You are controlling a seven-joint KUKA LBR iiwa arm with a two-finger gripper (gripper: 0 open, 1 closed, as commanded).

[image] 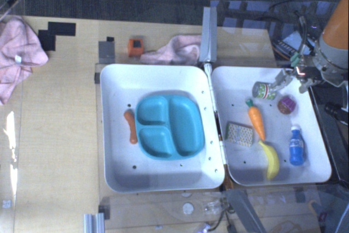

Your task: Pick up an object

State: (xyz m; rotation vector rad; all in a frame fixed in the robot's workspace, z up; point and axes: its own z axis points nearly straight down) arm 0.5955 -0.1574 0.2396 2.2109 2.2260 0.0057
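Camera view, places given from the right bin (326, 169):
- Nearest the camera: the banana (270, 159), lying at the right bin's near wall, left of the blue bottle (296, 145).
- Middle of the right bin: the carrot (256, 121), with a speckled sponge (240, 133) just beside it on the left.
- Far part of the right bin: a small can (264, 90) on its side and a purple ball (287, 105) near it.
- Gripper (292, 75): over the far part of the right bin, just beside the can; how far the fingers stand apart I cannot tell, and nothing shows between them.
- Likely target: the can, being closest to the gripper.
- Doing it well: centre over the can's body, straddle its round sides, descend straight, and keep clear of the purple ball.
- Left of the right bin: a second bin (112, 133) holding a blue divided plate (169, 125) and an orange stick (131, 125).
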